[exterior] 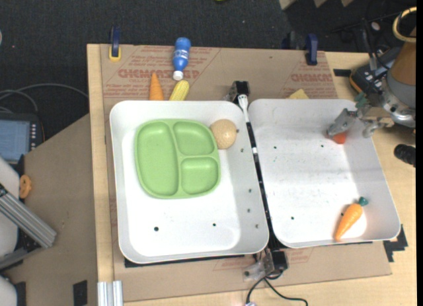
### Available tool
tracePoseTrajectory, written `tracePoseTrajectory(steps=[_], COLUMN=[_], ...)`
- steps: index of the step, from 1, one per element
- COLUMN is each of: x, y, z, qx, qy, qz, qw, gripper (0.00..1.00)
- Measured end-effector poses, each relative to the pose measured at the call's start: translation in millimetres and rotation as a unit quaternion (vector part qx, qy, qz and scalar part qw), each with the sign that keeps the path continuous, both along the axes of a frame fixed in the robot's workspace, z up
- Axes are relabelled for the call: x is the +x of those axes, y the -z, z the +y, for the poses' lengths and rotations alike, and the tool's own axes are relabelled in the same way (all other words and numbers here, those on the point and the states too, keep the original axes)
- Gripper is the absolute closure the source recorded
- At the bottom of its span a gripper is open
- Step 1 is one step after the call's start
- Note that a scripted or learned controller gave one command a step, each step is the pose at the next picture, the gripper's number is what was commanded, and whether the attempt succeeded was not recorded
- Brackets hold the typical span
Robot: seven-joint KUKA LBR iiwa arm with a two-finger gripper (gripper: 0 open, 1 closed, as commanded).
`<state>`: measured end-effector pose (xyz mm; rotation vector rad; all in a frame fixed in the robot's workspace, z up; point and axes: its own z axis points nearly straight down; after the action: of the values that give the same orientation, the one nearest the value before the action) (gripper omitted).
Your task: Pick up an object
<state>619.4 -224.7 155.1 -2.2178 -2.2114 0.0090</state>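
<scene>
A grey robot arm [396, 93] reaches in from the right over the right bin [310, 186], its pincer [342, 126] low at the bin's far right corner. A small red-orange object [340, 138] sits directly beneath the tips, touching or nearly so; whether the pincer has closed on it, or how wide it stands, cannot be told from this slant. A toy carrot [349, 219] lies well apart at the bin's near right corner, its long axis running diagonally, green top toward the far side. The left bin [172, 232] bears a green tray [177, 158] and a tan ball [224, 133]. The red object looks the likelier target, being straight below the pincer.
</scene>
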Motion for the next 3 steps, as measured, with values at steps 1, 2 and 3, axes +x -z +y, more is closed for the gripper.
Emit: tracePoseTrajectory(steps=[1, 2, 3], x=[48.2, -22.7, 51.0], y=[72.2, 69.1, 69.4], z=[15.7, 6.2, 43.4], qx=[0.0057, 0.0037, -0.0021], qy=[-0.003, -0.003, -0.004], qz=[0.0, -0.005, -0.009], qw=[1.0, 1.0, 0.9999], gripper=[0.0, 0.0, 0.0])
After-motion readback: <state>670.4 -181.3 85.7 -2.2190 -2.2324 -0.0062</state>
